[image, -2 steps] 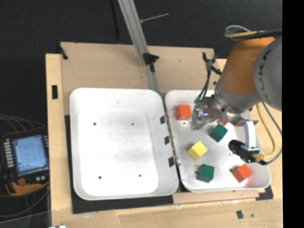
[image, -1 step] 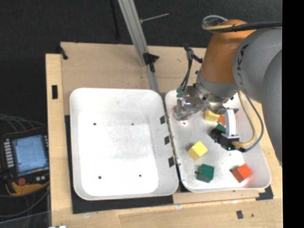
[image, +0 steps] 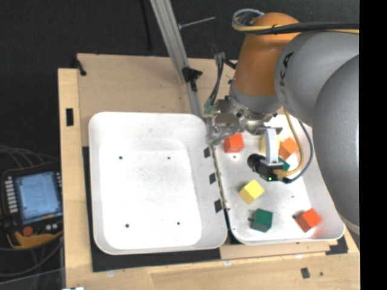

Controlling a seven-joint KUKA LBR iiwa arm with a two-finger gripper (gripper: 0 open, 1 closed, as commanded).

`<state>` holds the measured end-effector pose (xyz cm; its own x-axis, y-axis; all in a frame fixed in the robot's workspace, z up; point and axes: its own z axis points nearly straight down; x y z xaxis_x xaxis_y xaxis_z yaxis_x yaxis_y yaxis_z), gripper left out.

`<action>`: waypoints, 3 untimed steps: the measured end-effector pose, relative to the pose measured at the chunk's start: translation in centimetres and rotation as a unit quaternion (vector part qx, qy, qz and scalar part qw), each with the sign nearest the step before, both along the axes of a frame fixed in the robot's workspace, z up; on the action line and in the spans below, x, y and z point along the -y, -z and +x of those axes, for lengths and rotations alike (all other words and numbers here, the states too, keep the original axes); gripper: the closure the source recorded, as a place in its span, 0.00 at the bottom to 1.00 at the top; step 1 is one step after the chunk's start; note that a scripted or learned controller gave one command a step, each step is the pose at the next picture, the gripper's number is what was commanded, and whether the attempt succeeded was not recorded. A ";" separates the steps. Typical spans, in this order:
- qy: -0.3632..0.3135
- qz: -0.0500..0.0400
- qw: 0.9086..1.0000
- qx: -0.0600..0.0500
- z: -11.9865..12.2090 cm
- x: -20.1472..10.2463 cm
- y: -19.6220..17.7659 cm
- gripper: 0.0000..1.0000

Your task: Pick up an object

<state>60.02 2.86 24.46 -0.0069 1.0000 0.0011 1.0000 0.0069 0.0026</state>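
The right bin (image: 320, 189) holds several small blocks. An orange-red cube (image: 233, 142) lies near its far left corner, just right of and below my gripper (image: 219, 127), which hangs low at the wall between the two bins. A yellow cube (image: 251, 191) sits mid-bin, with a green cube (image: 261, 220) in front of it and another orange-red cube (image: 307, 219) at the front right. An orange block (image: 289, 146) is partly hidden under the arm's cables. Nothing is visibly gripped.
The left bin (image: 148, 183) is a bare white tray. A slanted metal rail (image: 172, 38) rises behind the bins. The grey arm with its orange band (image: 263, 47) covers the right bin's far side. A control pendant (image: 33, 198) lies off the bench at left.
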 end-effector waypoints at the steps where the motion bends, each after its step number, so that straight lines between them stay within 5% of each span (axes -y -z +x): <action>1: 0.000 0.000 1.000 0.000 1.6 -5.3 -0.1 1.00; 2: 0.002 -0.001 1.000 -0.001 3.2 -6.5 1.4 1.00; 3: 0.000 -0.002 1.000 -0.001 3.2 -6.4 1.3 0.00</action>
